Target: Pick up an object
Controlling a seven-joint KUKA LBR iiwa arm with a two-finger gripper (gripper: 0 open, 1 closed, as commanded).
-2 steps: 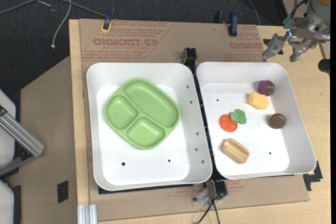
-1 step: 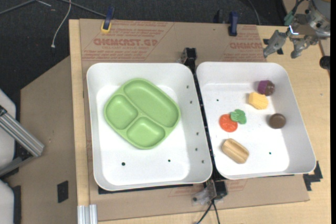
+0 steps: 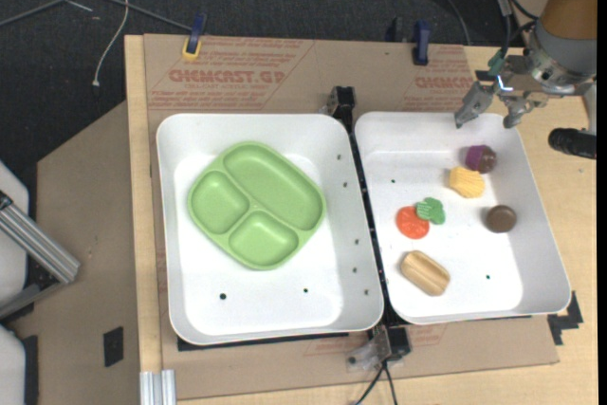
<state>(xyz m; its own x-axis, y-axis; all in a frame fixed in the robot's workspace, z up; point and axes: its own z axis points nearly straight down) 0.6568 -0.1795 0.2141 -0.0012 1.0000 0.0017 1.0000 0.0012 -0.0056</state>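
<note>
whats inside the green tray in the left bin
Nothing: all three compartments of the green tray show bare. It lies flat in the left bin; whatever is under it is covered.

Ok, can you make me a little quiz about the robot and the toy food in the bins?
1. True or false: the green divided plate lies in the left bin.
2. Which toy sits nearest the gripper? A) the purple piece B) the bread-coloured piece C) the brown ball
3. Fill in: the gripper hovers over the far edge of the ____ bin, holding nothing between its fingers.

Key: 1 true; 2 A; 3 right. The yellow piece and the red and green piece also lie in that bin.
</note>
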